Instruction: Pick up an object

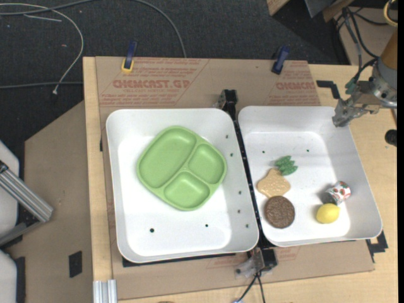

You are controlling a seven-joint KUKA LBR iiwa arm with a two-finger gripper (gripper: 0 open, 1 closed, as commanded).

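Observation:
The right bin (307, 122) holds a tan pineapple-shaped piece with a green top (277, 180), a round brown cookie (279, 211), a yellow lemon (327, 213) and a small red-and-white object (339, 192). My gripper (345, 113) hangs over the bin's far right corner, well away from all of these objects. Nothing shows between its fingers.
A green three-compartment plate (182, 167) lies in the left bin (126, 219). Blue clamps (130, 55) (280, 60) hold the cardboard at the bench's back edge. Cables and boxes lie beyond the bench.

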